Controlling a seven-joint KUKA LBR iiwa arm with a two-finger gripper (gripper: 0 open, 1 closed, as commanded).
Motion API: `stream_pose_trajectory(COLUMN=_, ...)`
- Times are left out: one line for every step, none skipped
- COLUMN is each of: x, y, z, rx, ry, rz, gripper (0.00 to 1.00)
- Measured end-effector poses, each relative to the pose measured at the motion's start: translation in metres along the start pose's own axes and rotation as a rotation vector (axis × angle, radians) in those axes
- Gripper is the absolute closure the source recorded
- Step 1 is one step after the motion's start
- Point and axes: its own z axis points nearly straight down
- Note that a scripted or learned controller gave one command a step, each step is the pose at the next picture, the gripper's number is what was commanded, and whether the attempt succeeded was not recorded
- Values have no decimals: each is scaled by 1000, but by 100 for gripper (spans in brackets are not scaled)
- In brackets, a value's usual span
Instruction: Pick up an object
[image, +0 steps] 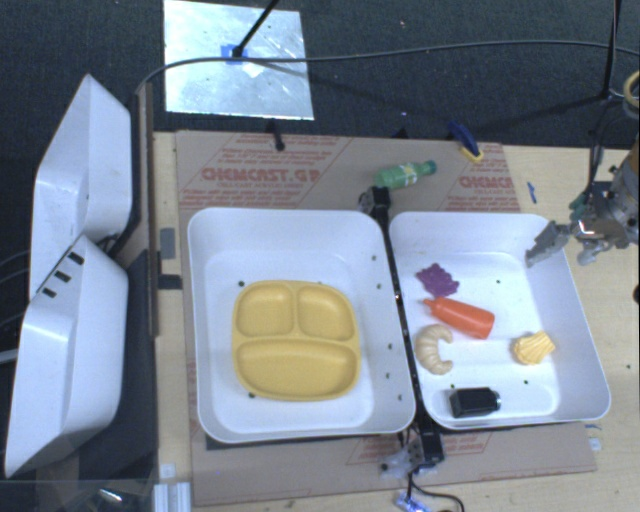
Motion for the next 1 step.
stream_pose_trajectory(x=-5, y=72, z=1, rx=1, ry=0, rz=-2, gripper=0)
